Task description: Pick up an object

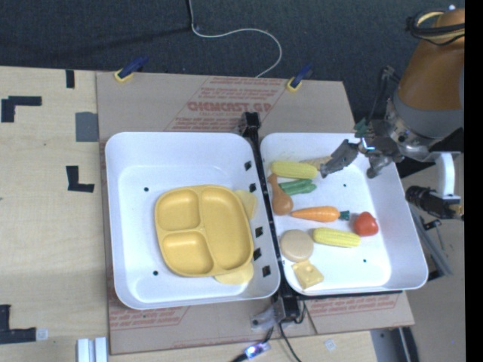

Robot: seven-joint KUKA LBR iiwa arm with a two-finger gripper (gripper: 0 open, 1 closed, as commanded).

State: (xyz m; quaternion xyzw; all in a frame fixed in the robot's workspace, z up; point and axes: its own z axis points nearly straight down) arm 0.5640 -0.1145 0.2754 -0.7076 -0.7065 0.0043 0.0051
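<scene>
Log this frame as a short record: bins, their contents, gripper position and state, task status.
left bin: yellow tray
right bin: two corn cobs, carrot, tomato, cheese wedge, round bun, green pod, brown piece
gripper: over the right bin's upper part, fingers spread, nothing between them
nearest item: upper corn cob, left of the gripper
task status: nothing picked yet

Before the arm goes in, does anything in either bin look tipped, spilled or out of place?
One thing: the yellow divided tray in the left bin sits askew, with pale yellow pieces poking out from under its right and lower edges. The toy food in the right bin lies loose, nothing spilled. The gripper hangs open over that bin's upper part.
</scene>
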